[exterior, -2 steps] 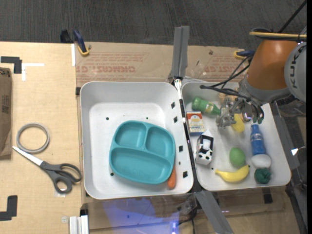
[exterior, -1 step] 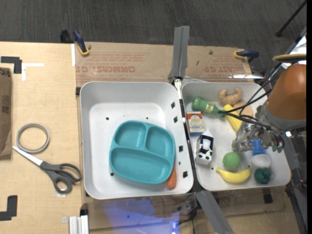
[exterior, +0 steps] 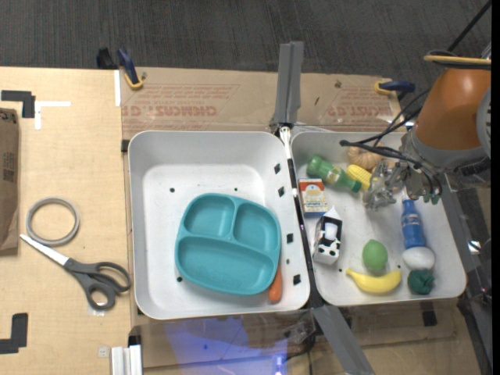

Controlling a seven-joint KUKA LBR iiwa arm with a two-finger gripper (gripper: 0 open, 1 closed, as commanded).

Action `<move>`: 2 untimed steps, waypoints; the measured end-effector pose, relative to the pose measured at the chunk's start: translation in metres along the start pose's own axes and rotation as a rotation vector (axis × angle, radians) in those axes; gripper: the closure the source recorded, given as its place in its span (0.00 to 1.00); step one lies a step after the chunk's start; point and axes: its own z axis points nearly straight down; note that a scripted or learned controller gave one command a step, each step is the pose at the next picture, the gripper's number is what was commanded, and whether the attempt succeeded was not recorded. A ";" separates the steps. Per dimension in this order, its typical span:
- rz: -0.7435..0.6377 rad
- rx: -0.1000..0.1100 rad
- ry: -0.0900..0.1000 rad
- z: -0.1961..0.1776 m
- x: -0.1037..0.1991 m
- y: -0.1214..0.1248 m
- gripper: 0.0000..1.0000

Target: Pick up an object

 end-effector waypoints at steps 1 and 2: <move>0.169 0.001 0.002 0.001 -0.005 0.040 0.00; 0.210 0.001 0.000 0.000 -0.023 0.063 0.00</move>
